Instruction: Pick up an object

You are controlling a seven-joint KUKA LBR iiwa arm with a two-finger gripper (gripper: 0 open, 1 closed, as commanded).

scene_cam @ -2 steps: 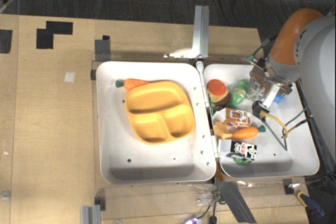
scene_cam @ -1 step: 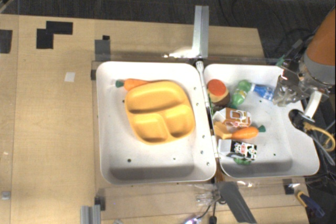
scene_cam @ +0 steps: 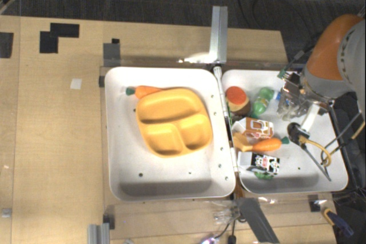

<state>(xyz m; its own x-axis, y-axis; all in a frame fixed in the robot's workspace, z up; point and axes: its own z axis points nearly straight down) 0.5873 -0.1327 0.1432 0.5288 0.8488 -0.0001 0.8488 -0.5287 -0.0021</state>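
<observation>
While hovering over right bin (scene_cam: 337, 177), far-right part, gripper (scene_cam: 293, 101) lining up above green bottle (scene_cam: 263, 99), likely for straight drop. Finger state: cannot tell. Jar (scene_cam: 237, 99), carrot (scene_cam: 267, 145), box (scene_cam: 258, 128) crowding left side. Yellow tray (scene_cam: 171, 120) sitting in left bin (scene_cam: 120, 140).

Pale wooden surface (scene_cam: 51, 140), light tan, spanning the view from left edge to right. Bearing two shallow white bins side by side, touching along a shared middle edge: left bin (scene_cam: 123, 168), right bin (scene_cam: 297, 180). Upright metal post (scene_cam: 219, 34) standing at the rear, just behind the seam between the bins. Black patches (scene_cam: 57, 36) lying flat near the far left corner, and a small pale square (scene_cam: 76, 84) just in front of them, well apart from the bins.
</observation>
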